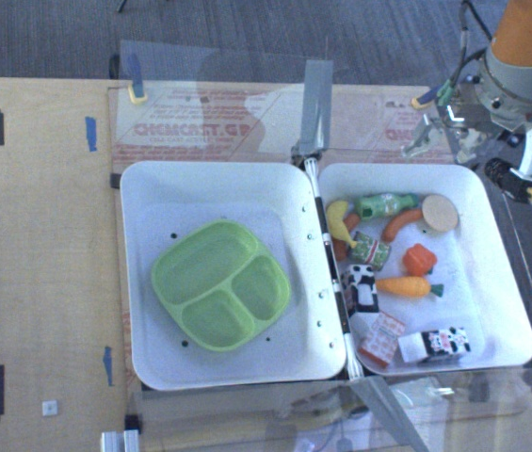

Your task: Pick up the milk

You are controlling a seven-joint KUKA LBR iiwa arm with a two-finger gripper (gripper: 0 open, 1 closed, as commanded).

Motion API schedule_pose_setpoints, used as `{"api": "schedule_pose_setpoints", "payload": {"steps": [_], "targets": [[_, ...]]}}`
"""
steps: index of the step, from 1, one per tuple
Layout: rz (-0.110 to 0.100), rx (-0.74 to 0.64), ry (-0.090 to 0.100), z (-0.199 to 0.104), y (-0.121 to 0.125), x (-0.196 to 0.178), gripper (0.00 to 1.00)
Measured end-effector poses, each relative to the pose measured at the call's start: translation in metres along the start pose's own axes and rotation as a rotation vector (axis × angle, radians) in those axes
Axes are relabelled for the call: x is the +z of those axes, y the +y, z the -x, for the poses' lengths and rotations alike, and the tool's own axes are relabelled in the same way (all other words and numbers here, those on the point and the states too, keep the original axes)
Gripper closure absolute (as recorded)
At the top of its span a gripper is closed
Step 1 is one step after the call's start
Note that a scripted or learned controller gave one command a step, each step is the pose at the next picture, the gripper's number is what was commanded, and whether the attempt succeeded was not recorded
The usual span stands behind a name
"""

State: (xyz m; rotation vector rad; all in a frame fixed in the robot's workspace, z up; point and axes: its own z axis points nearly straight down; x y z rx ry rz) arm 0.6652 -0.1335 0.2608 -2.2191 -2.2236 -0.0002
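Observation:
The milk point(432, 345) is a small white carton with black cow spots. It lies on its side near the front right corner of the right bin point(508, 281). A second black-and-white cow-patterned pack point(362, 288) lies by the bin's left wall. My gripper point(444, 144) hangs over the back rim of the right bin, far behind the milk and well above it. It is open with nothing between its fingers.
The right bin also holds a banana point(339, 220), a green bottle point(387, 204), a sausage point(402, 222), a round biscuit point(440, 213), an orange pepper point(419, 259), a carrot point(407, 287) and a red-and-white packet point(379, 338). A green divided plate point(220, 283) lies in the left bin point(153, 205).

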Motion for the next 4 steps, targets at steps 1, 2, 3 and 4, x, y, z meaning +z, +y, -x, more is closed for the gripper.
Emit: {"api": "schedule_pose_setpoints", "payload": {"steps": [1,2,3,4], "targets": [[0.000,0.122,0.000,-0.040,0.002,0.119,0.00],[-0.001,0.040,0.000,-0.018,-0.054,0.148,0.00],[-0.001,0.040,0.000,-0.018,-0.054,0.147,0.00],[0.006,0.157,0.001,-0.040,-0.121,0.173,0.00]]}}
